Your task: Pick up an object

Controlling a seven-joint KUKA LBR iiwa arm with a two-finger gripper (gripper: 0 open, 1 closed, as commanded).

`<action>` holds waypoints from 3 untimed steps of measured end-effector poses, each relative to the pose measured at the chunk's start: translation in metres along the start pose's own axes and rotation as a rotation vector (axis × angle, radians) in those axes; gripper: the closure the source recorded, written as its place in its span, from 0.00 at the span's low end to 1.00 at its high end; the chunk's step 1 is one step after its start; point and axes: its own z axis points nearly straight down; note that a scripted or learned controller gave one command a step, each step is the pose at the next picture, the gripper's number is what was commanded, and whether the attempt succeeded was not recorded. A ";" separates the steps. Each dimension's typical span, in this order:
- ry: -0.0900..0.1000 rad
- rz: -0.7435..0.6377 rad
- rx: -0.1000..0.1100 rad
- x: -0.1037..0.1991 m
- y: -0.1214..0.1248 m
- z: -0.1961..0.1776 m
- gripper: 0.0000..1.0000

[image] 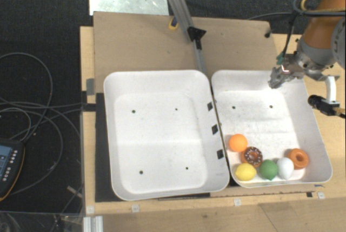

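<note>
Left bin [162, 133]: bare, nothing to grab there. Right bin [259, 117]: all targets bunched at the near edge. From left: orange ball [238, 143], yellow ball [245, 172] nearer, brown sprinkled donut [253, 156] between them, green ball [268, 170], white egg-shaped piece [285, 167], orange ring [298, 158] at far right of the cluster. Claw [275, 80] sits over the far right corner of the right bin, well apart from the cluster, nothing in it; can't tell if spread or closed.

Judgement: the orange ball is the best pick, since its far side is free. Come straight down, centred. The rest touch each other, and the near wall crowds them. The dividers between the bins are just beside the cluster's left.
</note>
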 end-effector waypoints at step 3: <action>0.004 -0.004 0.006 0.047 0.007 -0.079 1.00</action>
